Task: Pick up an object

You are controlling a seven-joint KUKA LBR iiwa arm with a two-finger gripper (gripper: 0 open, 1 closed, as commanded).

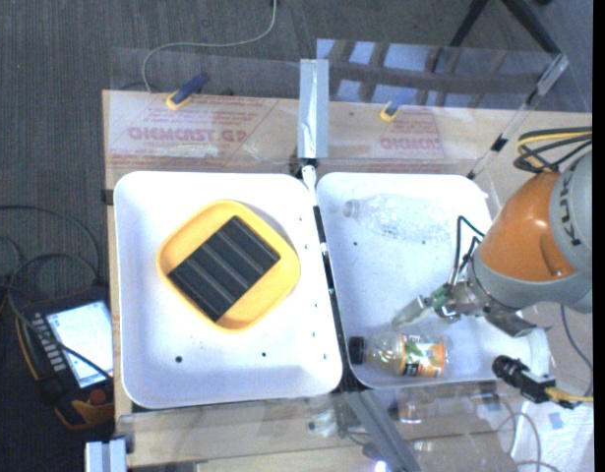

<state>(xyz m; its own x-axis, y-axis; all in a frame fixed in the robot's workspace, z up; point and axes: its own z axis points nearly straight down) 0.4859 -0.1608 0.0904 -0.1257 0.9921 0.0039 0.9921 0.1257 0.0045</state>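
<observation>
We see the grey arm with its orange band reaching in over the right-hand shallow white bin, its gripper lowered toward the near end. Just below it, apparently not touching, a small clear plastic bottle with an orange label and dark cap lies on its side against the bin's front wall, the likeliest target. How the jaws stand we cannot tell; they are too small and blurred. A clear crumpled plastic bottle rests near the far wall. The left-hand white bin holds a yellow rounded-square object with a dark ribbed top, well apart from the arm.
</observation>
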